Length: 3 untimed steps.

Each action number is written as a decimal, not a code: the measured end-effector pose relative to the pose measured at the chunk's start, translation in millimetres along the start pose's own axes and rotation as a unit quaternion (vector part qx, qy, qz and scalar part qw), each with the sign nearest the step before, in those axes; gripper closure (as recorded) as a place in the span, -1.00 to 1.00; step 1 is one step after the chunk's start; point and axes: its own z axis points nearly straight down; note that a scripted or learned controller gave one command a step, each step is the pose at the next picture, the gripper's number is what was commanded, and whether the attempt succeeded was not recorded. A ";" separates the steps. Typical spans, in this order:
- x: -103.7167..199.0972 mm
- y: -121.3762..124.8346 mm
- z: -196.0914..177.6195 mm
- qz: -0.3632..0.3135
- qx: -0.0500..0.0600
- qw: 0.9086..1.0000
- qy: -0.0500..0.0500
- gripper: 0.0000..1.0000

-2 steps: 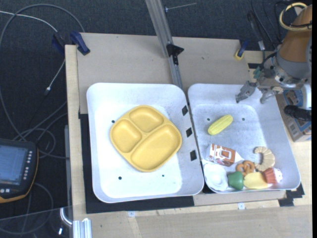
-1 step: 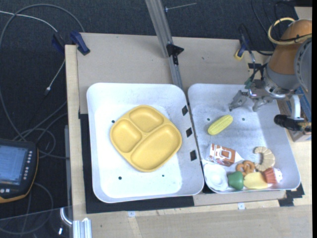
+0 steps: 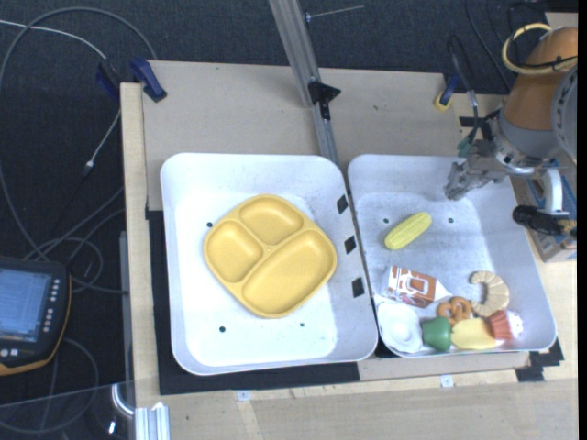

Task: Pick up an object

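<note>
No writing can be read anywhere; the small carton (image 3: 410,287) shows orange-and-white print too blurred to make out. In the right bin (image 3: 514,246) lies a yellow corn cob (image 3: 407,230), alone near the middle. A croissant (image 3: 489,290), pretzel (image 3: 454,309), green pepper (image 3: 437,335), lemon (image 3: 473,337) and a red piece (image 3: 500,324) crowd the near corner. The hand (image 3: 459,181) hangs over the bin's far edge; whether it is clenched or released I cannot tell. The left bin (image 3: 183,246) bears a yellow tray (image 3: 270,255).

Yellow corn cob (image 3: 407,230), lying tilted near the right bin's middle. Well apart from the toy pile (image 3: 456,314) at the near edge.
</note>
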 end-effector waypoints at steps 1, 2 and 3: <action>7.7 -0.5 -48.3 0.001 -0.003 1.000 0.000 1.00; 18.4 0.9 -105.3 0.000 -0.004 1.000 0.000 1.00; 18.4 -3.8 -169.4 0.001 -0.004 1.000 -0.001 1.00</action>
